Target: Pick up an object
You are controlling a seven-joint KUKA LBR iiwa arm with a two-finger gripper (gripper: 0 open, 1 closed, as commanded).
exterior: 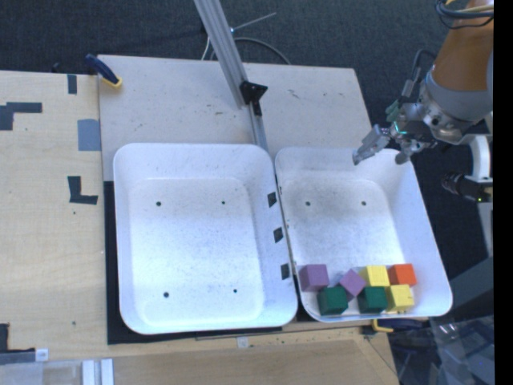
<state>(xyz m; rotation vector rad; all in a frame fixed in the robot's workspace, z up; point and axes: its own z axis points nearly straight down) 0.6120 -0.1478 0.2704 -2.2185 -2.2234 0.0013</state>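
Camera view has the claw spread apart and gripping nothing, poised over the far rim of the right bin. Well nearer the camera than the claw, coloured blocks cluster in that bin's near corner. Left of the claw lies the left bin.

Single fixed camera above bench, looking down at slant, taking in both white bins whole.
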